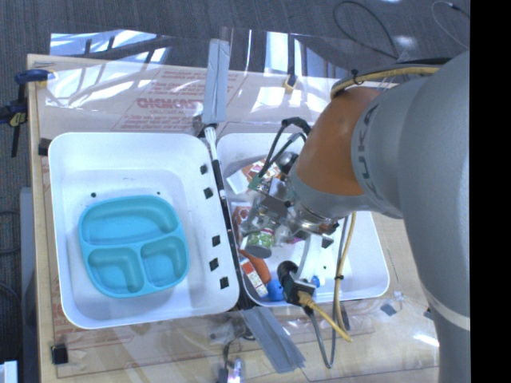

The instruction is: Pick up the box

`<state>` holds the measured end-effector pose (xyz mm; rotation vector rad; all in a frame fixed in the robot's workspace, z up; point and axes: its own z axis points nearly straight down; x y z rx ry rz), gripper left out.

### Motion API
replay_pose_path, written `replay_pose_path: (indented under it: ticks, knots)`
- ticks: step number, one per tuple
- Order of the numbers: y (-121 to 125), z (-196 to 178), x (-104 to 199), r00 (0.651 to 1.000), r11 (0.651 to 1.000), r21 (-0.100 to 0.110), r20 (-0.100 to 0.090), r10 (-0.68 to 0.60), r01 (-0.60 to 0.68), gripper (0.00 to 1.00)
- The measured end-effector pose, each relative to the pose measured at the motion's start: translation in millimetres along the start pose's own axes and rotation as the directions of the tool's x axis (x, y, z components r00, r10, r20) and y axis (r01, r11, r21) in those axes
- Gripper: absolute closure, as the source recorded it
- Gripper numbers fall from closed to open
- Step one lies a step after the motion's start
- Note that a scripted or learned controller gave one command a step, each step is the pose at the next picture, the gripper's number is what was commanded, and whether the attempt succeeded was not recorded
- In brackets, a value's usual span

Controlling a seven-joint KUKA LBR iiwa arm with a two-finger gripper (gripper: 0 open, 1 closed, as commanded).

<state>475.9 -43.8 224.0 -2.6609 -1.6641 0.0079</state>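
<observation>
1. The gripper (267, 214) sits low in the right bin (363, 274), among the clutter; whether it has closed on anything I cannot tell.
2. Just below it lie a red-orange item (254, 270) and a blue item (275, 287).
3. The box cannot be singled out, so its long axis is unclear.
4. Well left, a blue tray (132, 244) rests in the left bin (72, 166).

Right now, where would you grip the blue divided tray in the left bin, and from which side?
Probably its raised rim, from straight above, at the edge facing the other bin. The blue tray lies flat in the left bin and looks too wide to span; the thin rim or a divider wall can be pinched.
</observation>
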Motion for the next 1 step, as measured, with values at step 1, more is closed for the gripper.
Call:
replay_pose_path:
  ticks: [1]
  knots:
    - [3.4, -33.9, -4.3, 0.987, 0.987, -0.005, -0.001, -0.16, 0.16, 1.0]
